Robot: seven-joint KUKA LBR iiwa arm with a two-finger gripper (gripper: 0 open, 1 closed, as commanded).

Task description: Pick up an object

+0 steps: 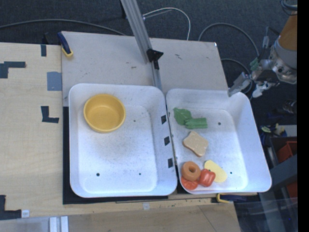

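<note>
Above the right bin's [240, 109] far corner we see the gripper [246, 86] hanging (whether spread or pressed together, we cannot tell). In that bin lie a green piece [189, 119], bread [195, 143], a doughnut [191, 170], a pepper [207, 178]. The left bin [116, 173] holds a bowl [104, 112].

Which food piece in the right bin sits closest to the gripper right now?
The green piece, at the far end of the right bin, lies nearest the gripper. The bread slice, doughnut and red pepper lie farther off.
</note>
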